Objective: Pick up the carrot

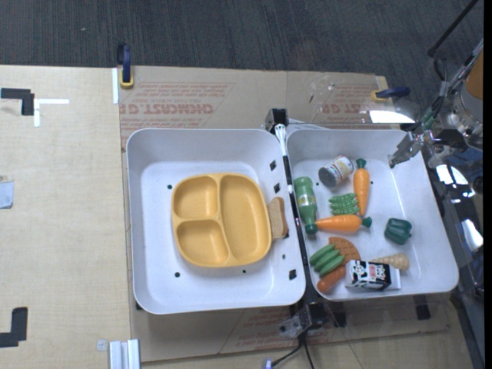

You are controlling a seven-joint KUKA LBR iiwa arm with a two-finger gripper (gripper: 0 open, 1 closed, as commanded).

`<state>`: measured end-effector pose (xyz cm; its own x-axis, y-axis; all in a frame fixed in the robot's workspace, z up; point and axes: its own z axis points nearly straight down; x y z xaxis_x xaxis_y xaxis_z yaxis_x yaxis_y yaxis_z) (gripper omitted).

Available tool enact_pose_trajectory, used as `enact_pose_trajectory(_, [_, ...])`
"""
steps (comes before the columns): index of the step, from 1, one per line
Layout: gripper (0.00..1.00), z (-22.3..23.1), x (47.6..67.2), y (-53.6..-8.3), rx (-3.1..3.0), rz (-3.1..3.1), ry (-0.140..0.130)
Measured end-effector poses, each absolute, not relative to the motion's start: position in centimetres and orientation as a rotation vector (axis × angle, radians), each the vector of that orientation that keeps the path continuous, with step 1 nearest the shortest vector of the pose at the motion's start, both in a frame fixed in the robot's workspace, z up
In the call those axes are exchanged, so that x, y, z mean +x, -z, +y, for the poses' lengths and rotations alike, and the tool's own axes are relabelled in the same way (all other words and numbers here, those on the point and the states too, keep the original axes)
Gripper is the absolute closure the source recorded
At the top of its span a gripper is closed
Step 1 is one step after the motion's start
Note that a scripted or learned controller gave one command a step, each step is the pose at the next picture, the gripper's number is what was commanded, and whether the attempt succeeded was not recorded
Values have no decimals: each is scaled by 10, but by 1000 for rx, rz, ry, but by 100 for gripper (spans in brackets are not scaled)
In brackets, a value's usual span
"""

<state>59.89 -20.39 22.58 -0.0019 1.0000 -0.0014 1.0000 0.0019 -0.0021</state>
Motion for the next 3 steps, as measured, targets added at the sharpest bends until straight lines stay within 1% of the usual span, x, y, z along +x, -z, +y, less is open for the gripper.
enact_pose_trajectory(1, [0, -181, 578, -97, -2239, -2203, -2])
enact_pose_trajectory(2, [100, -182, 579, -107, -2242, -2204, -3])
enact_pose_trajectory(3, [100, -107, 580, -133, -2501, -1902, -1])
